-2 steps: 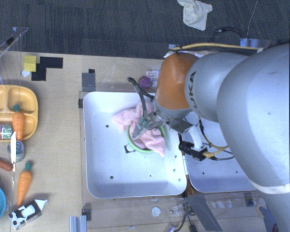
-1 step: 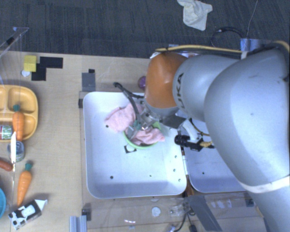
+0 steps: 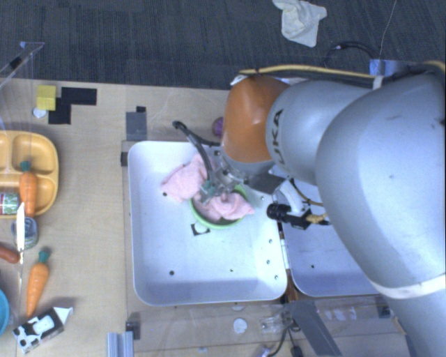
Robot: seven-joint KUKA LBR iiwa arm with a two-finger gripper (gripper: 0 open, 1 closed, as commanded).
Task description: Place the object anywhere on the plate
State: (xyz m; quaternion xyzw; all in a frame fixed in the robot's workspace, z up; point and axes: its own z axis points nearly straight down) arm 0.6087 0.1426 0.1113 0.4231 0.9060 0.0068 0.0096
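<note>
Gripper (image 3: 211,187) is down in the left bin (image 3: 160,272), fingers dark and thin, tips buried in the pink cloth (image 3: 187,180). Can't tell if the fingers are parted or closed; the tips are lost against the cloth. Grasp not confirmed.

Cloth is crumpled, lying partly over the green plate (image 3: 217,222) and partly on the bin floor up-left of it. One lump sits on the plate under the gripper, the other spreads toward the bin's upper left. Plate is mostly covered; only its lower rim shows as a green arc. A small dark mark lies on the bin floor just left of the plate rim.

Arm (image 3: 362,174) comes in from the right, orange band (image 3: 247,118) above the wrist, grey body covering most of the right bin (image 3: 327,279). A black cable connector sits by the wrist, near the gap between the bins.

Left of the bins on the bench: yellow tray (image 3: 43,150) with a carrot (image 3: 27,192) on it, a second carrot (image 3: 36,279) lower down, a black-and-white carton (image 3: 42,326) at the bottom left. Yellow block (image 3: 46,97) next to black blocks at the top left. A white rag (image 3: 301,19) lies on the dark floor at the top.
</note>
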